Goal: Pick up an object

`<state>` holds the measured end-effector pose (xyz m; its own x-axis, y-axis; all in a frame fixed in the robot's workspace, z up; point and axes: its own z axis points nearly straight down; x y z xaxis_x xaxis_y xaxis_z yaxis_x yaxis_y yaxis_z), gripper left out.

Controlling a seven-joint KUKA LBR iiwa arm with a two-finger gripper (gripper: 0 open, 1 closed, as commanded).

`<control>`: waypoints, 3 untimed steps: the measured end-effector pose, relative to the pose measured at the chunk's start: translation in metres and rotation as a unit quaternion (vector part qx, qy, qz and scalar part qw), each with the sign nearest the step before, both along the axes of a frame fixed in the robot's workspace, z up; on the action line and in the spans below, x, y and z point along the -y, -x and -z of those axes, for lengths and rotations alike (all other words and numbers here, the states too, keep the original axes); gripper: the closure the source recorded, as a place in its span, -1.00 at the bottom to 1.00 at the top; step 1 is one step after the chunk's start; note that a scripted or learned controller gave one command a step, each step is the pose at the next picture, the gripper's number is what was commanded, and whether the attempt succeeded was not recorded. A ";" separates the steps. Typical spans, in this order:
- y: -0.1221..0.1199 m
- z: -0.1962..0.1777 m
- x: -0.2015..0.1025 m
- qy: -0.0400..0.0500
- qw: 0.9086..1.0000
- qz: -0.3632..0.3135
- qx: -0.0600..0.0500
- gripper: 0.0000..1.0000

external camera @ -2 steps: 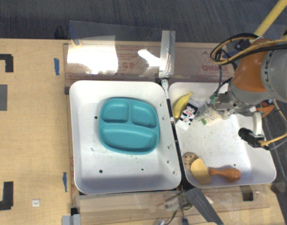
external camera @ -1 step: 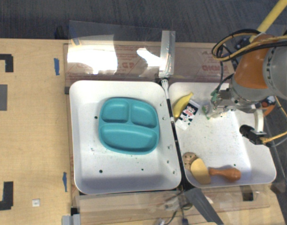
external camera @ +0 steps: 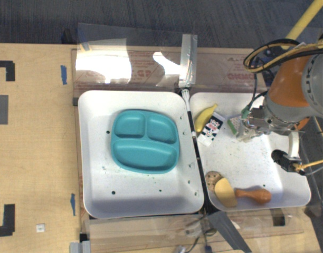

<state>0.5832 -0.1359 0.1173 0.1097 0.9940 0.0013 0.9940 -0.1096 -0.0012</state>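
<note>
Dark carpet frames a pale wooden worktop [external camera: 35, 141] carrying two shallow white bins side by side, the left bin [external camera: 93, 194] holding a teal divided plate [external camera: 145, 141] at its centre. Reaching in from 3 o'clock, the grey arm [external camera: 304, 88] with its orange band hangs over the right bin [external camera: 296, 191], its end effector [external camera: 247, 128] poised at about 1 o'clock in that bin, close above the floor. Whether that end effector is parted or closed cannot be told from this slanted overhead angle, and nothing is visibly caught in it.

By appearances the pick is at the approach stage, with no object lifted. Candidates lie nearby: a yellow banana [external camera: 205, 117] at 11 o'clock in the bin, curved and smooth, resting against the dividing wall, with a small black-and-white card [external camera: 211, 129] just beside it; and a wooden brush [external camera: 238, 193] at 6 o'clock, its round tan head toward the divider and its orange-brown handle pointing to 3 o'clock. A speckled disc [external camera: 211, 177] sits touching the brush head.

Any next move likely calls for settling on one target, centring over it, and descending squarely; the banana looks nearest, though its spot against the wall could crowd a grasp.
</note>
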 end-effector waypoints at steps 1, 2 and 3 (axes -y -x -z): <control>0.000 0.000 0.000 0.000 1.000 0.000 0.000 -1.00; 0.031 -0.019 0.001 0.000 0.998 -0.063 0.000 -1.00; -0.023 0.030 -0.005 0.001 0.995 -0.104 0.003 -1.00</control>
